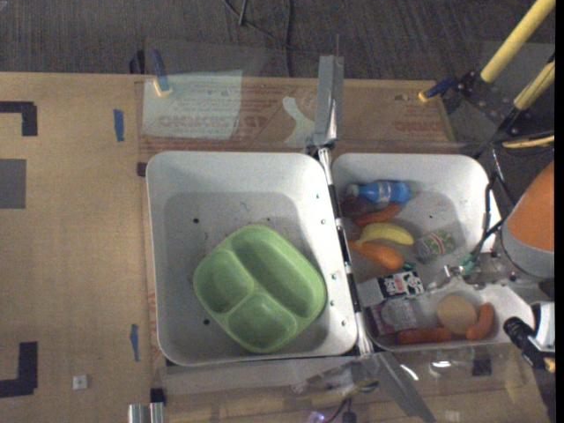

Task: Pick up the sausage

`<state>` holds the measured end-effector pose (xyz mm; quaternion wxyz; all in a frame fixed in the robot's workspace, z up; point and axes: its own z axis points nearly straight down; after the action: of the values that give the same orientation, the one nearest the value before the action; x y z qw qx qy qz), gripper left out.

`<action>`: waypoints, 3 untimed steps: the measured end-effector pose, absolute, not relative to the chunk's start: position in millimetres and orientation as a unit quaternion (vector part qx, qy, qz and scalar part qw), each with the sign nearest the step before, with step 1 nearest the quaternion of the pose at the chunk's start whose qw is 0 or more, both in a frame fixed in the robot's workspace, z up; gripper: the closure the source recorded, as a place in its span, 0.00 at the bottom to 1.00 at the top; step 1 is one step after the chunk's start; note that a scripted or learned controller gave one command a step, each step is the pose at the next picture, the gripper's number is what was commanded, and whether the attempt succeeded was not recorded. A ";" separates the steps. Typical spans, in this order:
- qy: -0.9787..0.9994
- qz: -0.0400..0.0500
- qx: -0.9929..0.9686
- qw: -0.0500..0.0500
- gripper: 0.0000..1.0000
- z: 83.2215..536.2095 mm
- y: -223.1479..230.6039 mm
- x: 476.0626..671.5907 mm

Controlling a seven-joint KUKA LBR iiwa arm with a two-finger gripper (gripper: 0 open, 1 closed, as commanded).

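Observation:
In the right bin (476, 176), a long reddish sausage (425, 334) lies along the front wall, between a purple packet (392, 311) and a short orange piece (481, 322). A round tan bun (456, 311) sits just behind it. My gripper (467, 272) hangs over the right side of this bin, behind and to the right of the sausage and apart from it. Its tip is small and dark against the bin floor, and nothing shows held in it.
The right bin also holds a blue bottle (381, 191), a reddish piece (377, 214), a banana (388, 233), a carrot (381, 255), a can (436, 243) and a milk carton (402, 283). A green divided plate (258, 287) lies in the left bin (176, 192).

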<state>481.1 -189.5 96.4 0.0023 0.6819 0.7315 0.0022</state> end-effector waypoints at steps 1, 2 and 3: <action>0.677 0.000 0.736 0.001 0.00 165.4 -223.8 532.8; 0.715 0.001 0.699 0.001 0.00 85.9 -182.2 491.7; 0.693 0.000 0.721 0.002 0.00 226.9 -211.8 545.4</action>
<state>545.4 -211.8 226.9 0.0015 0.7211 0.6928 0.0001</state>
